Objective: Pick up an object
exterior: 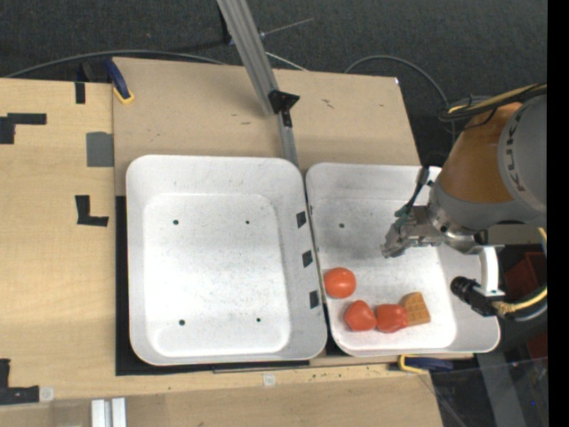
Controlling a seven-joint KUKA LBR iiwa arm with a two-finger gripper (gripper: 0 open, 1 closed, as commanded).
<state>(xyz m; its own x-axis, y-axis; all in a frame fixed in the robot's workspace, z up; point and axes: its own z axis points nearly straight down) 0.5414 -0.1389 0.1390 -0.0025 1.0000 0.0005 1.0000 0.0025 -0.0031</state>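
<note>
Right bin (356, 194): orange-red ball (339, 283), two red pieces (359, 316) (389, 318) and a tan waffle-textured block (414, 309) clustered along its lower edge. Left bin (213, 172) white, speckled. Gripper (396, 243) above cluster, holding nothing; finger state unclear.

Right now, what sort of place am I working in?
Probably a robotics lab's grasping test bench, not a home or shop: two shallow white bins, left and right, sit on a plywood bench, with cables trailing over dark carpet and small red objects as test pieces.
</note>
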